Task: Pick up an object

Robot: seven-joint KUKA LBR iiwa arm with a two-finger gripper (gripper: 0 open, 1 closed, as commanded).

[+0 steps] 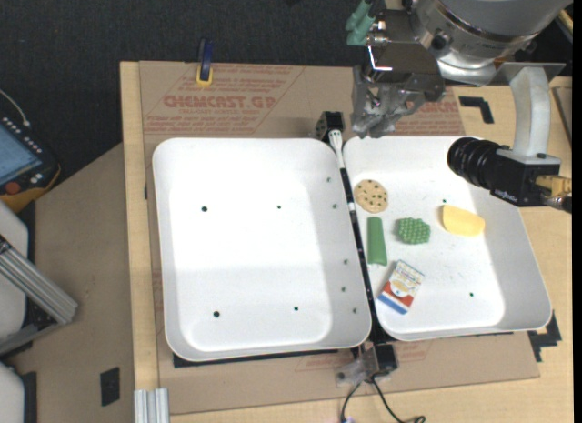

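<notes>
The right bin (509, 307) holds several small objects: a round tan cookie (371, 196), a green stick (376, 240), a bumpy green round piece (413, 230), a yellow wedge (463, 221) and a small red, white and blue carton (402, 286). My gripper (382, 114) hangs above the far left corner of the right bin, beyond the cookie. Its dark fingers point down and nothing shows between them.
The left bin (182, 321) lies beside the right one, with a dark divider strip (350, 216) between them. A black cylindrical fixture (486, 166) juts over the right bin's far right edge. A yellow and blue clamp (205, 65) stands on the brown board behind.
</notes>
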